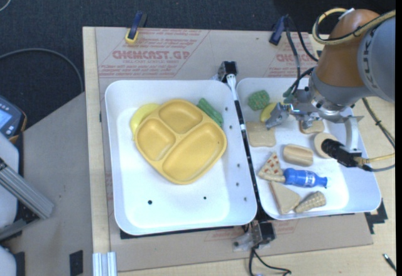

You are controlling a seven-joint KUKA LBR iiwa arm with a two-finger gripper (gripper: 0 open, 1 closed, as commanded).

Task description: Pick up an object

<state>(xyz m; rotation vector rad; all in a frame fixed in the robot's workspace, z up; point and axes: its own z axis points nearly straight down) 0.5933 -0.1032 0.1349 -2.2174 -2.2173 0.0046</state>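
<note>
A: Where is the gripper (295,114) in the camera view?

B: Over the far part of the right bin (364,196), hanging from the grey arm (352,48) with its orange band. Whether it is spread or pressed together I cannot tell.

A: And the things to pick?

B: A green piece (258,99) and a small yellow piece (269,111) lie just left of the gripper. A tan cracker (261,138) sits nearer the camera, below it. Further toward the near rim lie a bread roll (298,154), a pizza slice (272,168), a blue bottle (304,177) and a cone (311,202), all apart from the gripper.

A: The left bin (125,193)?

B: It carries a yellow divided tray (181,140), with a green pod (210,110) at the tray's far right edge.
</note>
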